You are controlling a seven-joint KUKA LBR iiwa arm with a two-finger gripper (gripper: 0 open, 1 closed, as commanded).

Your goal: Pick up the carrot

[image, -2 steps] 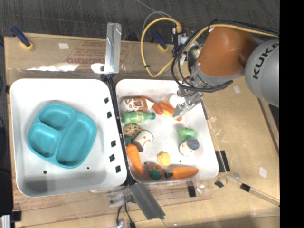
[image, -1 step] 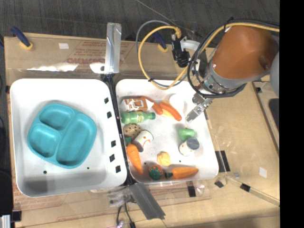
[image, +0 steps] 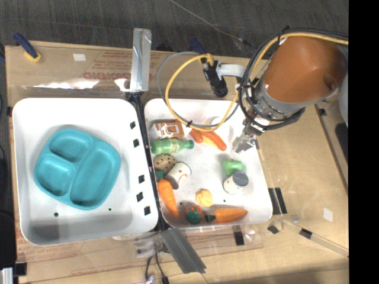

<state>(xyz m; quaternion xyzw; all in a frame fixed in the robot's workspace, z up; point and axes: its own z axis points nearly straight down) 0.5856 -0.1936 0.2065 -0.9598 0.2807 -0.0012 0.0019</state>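
Note:
Two carrots lie in the right bin (image: pixel 259 176). One carrot (image: pixel 167 199) rests along the bin's left wall near the front. The other carrot (image: pixel 229 215) lies along the front wall, its green top (image: pixel 193 216) pointing left. An orange pepper-like piece (image: pixel 209 138) sits near the back of the bin. My gripper (image: pixel 243 143) hangs over the right side of this bin, just right of that orange piece and well behind both carrots. Nothing shows in it.
The right bin also holds a green bottle (image: pixel 172 146), a brown box (image: pixel 166 128), a cookie (image: pixel 164 162), a green toy (image: pixel 233 166), a small jar (image: pixel 235 183) and a yellow piece (image: pixel 204 197). A teal divided plate (image: pixel 77 167) lies in the left bin. A yellow cable (image: pixel 177 70) loops over the back.

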